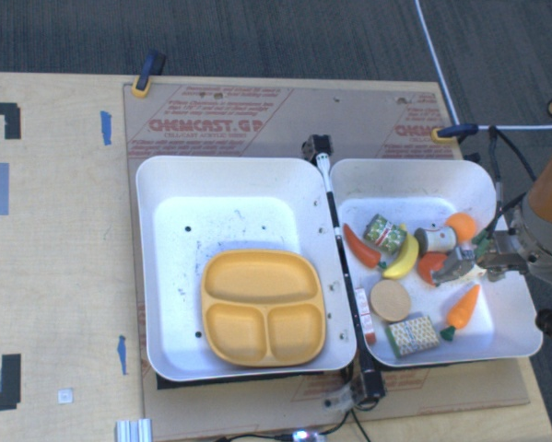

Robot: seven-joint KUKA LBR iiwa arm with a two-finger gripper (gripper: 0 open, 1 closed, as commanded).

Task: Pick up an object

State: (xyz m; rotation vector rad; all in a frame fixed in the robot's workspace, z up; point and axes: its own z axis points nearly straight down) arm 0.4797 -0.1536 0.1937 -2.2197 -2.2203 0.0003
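Your gripper (460, 263) sat low in the right bin (510, 334), reaching in from the right edge of the view. Its tips were down among the toys, and you could not tell from this slant whether they were spread or pinched; nothing showed clearly between them.

Right under and just left of the tips lay a red piece (430, 267), perhaps a tomato or pepper, partly covered by the metal. That looked like the likeliest thing to be picked up, touching or nearly touching the tips, though the contact itself was hidden.

Just below the gripper lay a carrot (466, 308), its long axis running from upper right to lower left, leafy end toward the lower left. Above the gripper and close to it sat an orange fruit (461, 225), with a small grey can (437, 239) just left of that.

Further left of the gripper curved a banana (402, 258), then a green packet (383, 232) and a long red chilli (360, 247). Down and left were a tan disc (390, 298) and a patterned sponge (412, 334).

Well to the left, in the other bin (165, 201), rested a yellow divided plate (263, 304).

You would have judged the move to turn on a small shift left and down onto the red piece.
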